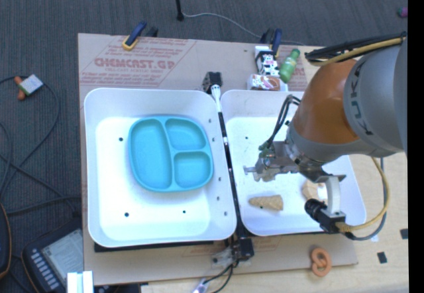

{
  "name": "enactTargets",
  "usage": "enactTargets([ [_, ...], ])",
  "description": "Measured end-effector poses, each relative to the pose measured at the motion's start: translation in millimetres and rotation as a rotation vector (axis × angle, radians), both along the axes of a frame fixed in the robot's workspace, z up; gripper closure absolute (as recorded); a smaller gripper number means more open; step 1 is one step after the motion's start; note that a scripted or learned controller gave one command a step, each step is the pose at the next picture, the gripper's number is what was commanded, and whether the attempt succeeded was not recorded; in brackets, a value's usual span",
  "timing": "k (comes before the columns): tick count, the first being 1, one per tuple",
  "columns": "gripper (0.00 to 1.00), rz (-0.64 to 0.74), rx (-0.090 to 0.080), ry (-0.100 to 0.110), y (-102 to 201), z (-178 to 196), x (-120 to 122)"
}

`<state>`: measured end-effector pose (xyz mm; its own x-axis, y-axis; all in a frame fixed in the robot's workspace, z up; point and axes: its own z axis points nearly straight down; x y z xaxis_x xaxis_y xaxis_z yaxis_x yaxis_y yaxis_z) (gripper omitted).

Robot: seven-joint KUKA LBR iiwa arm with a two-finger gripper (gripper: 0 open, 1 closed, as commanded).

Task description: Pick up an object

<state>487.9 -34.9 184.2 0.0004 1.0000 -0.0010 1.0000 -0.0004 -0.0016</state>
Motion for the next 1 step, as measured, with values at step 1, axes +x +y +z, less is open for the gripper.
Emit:
enactTargets([
  [1, 0.00, 0.001, 0.001, 0.000, 0.5, -0.1, 0.0],
])
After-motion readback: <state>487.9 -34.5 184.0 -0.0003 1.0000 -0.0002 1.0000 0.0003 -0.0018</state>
